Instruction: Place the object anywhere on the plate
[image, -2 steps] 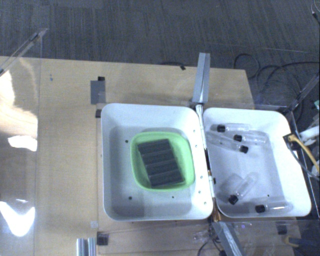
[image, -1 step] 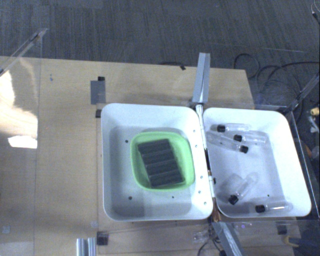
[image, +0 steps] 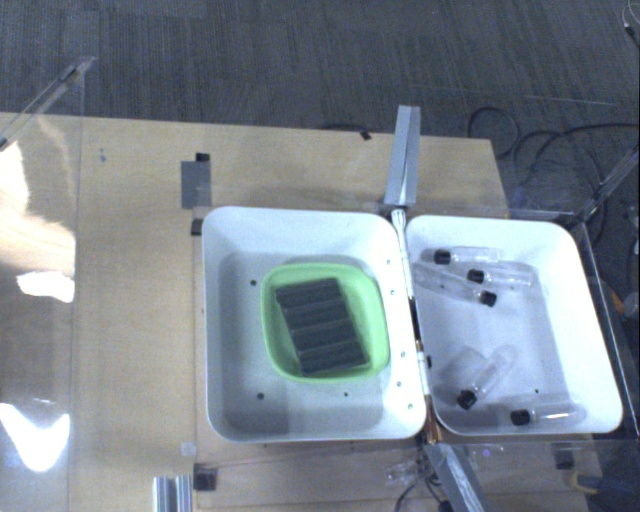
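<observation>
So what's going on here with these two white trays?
Nothing is being handled at this moment. The left tray holds a green plate with a dark ridged block lying on it. The right tray holds several clear plastic tubes with black caps, scattered loosely near the back and the front. The job is to put an object on the plate, and the block lying there suggests that may already be done.

the arm's colours, shapes and markings cannot be told here.
</observation>
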